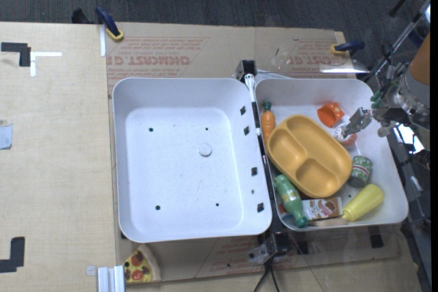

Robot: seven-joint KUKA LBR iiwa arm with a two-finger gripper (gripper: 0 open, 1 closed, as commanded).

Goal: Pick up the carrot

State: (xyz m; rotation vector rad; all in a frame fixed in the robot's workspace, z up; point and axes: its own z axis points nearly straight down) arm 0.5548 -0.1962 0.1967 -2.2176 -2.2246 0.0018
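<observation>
I see the carrot (267, 122) against the right bin's (309, 87) left wall, at ten o'clock of the yellow tray (309, 155), which crowds it. My hand (356, 122) hovers at three o'clock of it; its opening I cannot tell.

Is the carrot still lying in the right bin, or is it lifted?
In the bin. The carrot lies against the right bin's left wall, beside the yellow plate; the gripper is apart.
</observation>
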